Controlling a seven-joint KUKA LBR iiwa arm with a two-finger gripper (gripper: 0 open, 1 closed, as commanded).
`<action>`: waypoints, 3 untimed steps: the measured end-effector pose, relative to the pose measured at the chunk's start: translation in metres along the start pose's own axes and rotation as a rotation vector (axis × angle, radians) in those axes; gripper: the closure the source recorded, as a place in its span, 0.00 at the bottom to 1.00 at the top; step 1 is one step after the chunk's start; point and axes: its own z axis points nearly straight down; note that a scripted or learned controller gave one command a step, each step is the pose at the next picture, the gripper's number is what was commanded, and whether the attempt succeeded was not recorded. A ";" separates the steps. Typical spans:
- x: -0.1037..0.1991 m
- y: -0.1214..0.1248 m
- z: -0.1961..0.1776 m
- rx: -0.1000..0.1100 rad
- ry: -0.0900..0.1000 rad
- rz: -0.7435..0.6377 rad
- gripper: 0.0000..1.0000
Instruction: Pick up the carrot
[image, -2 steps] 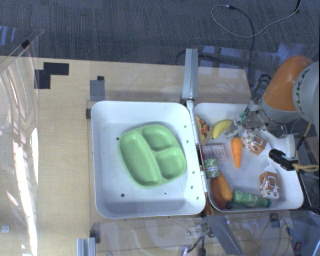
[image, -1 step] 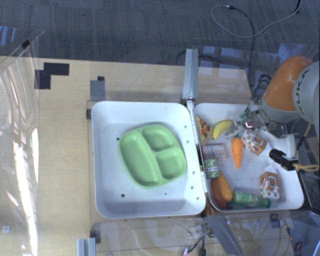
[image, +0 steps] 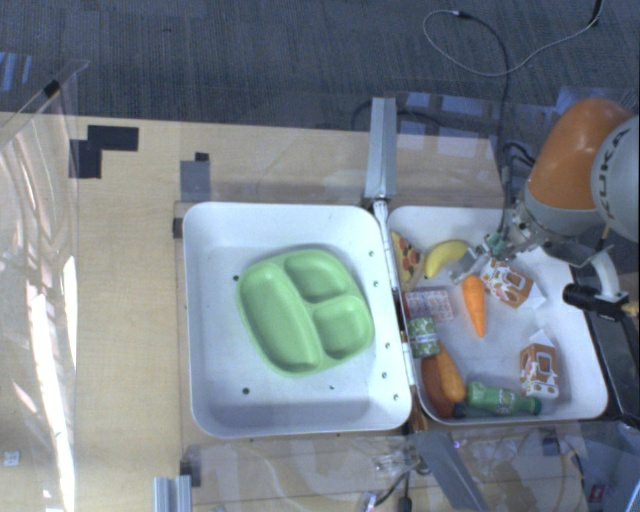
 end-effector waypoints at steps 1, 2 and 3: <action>0.014 -0.022 0.022 -0.011 -0.009 -0.047 0.00; -0.009 -0.031 0.027 -0.002 -0.001 0.053 0.00; -0.009 -0.028 0.014 -0.010 -0.003 0.050 1.00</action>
